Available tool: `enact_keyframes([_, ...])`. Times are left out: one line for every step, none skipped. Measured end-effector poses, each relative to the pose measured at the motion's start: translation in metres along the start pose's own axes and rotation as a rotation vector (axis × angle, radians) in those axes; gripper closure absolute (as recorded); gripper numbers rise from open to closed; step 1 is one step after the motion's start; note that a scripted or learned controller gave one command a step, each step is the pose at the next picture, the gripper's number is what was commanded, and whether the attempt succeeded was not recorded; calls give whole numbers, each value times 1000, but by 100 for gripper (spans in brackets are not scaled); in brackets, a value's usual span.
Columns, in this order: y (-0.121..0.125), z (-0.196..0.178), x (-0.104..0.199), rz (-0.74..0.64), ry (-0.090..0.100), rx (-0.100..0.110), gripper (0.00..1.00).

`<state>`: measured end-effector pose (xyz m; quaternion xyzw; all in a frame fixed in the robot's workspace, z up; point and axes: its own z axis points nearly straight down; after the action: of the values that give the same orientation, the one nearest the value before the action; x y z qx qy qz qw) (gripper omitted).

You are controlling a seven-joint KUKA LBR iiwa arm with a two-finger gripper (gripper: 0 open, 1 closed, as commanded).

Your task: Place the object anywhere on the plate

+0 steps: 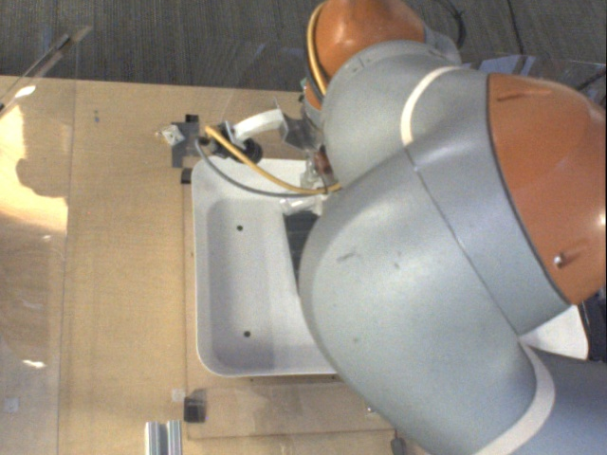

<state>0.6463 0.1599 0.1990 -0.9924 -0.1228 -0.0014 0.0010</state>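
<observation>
**A:** What's the end effector doing: apart, together, clamped on something?

**B:** I cannot tell. The arm's (427, 254) thick grey links lie across that spot and hide it.

**A:** And the object for the plate?

**B:** I cannot tell that either. The arm covers the right side of the white bin (228, 282) and everything past it, so I can't say where the object or the plate lies.

**A:** What does the arm look like from here?

**B:** Very big and close to the camera. It comes in from the right and bends over the bin. There's an orange section (555, 159) at the right edge and an orange cap (365, 22) on the joint further back.

**A:** And the bin?

**B:** Its left half is in plain sight: a shallow white floor with rounded walls and two small dark dots (239, 227), one behind the other.

**A:** Around it?

**B:** The pale wooden desk (114, 254). A small black block (194, 408) sits on it just off the bin's near left corner, with a little metal piece (163, 436) beside it at the picture's lower edge. Beyond the desk is grey carpeted floor (190, 17).
</observation>
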Motion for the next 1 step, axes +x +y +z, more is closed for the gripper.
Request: enact_keyframes([-39,3,27,47,0,0,100])
